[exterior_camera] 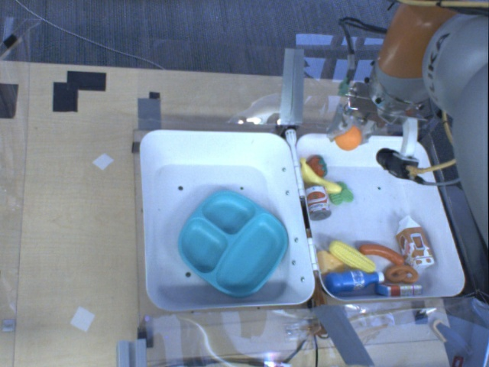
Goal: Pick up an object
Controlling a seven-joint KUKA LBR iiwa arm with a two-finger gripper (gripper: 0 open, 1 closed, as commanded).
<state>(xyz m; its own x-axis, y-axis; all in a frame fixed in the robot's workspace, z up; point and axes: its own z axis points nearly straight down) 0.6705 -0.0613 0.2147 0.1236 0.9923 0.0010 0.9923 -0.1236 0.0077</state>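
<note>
In the camera view the grey arm (451, 44) reaches in from the right, and its gripper (353, 128) hangs over the far rim of the right bin (428, 205) with its fingers clenched on a small orange ball (348, 138), lifted clear of the bin floor. Below it in that bin lie a banana (317, 176), a small can (318, 202), a corn cob (351, 255), a sausage (380, 251), a blue bottle (353, 282) and a little carton (415, 245), while the left bin (164, 167) holds a blue divided plate (233, 241).

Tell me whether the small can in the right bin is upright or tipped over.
Tipped: the can lies on its side against the right bin's left wall.
</note>
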